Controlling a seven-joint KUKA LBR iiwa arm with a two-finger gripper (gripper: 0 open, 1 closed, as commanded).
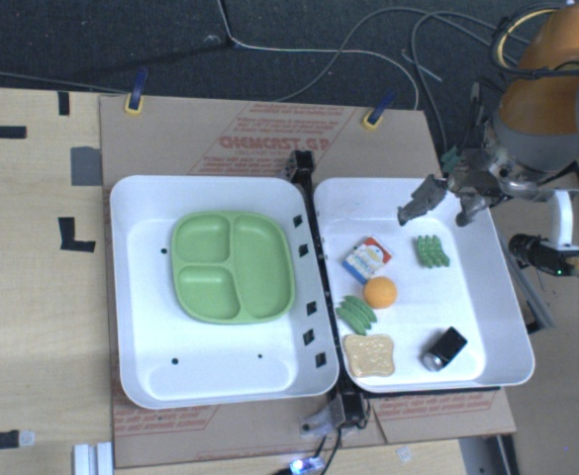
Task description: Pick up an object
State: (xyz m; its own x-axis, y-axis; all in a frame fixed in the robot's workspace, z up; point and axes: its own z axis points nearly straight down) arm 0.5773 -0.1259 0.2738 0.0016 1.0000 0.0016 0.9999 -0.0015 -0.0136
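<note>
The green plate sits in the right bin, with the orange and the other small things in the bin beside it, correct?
Not quite. The camera view shows the green plate in the left bin, not the right. The orange and the other small things do lie in the bin beside it.

You see the gripper (439,206) hanging over the far edge of the right bin (497,305) with its two fingers spread apart and nothing between them, just above a green ridged piece (431,251). In that bin you also find a small white carton (366,259), an orange ball (380,292), a green pod (356,314), a slice of toast (369,355) and a black block (445,348). The left bin (141,295) holds a green divided plate (234,267).
</note>
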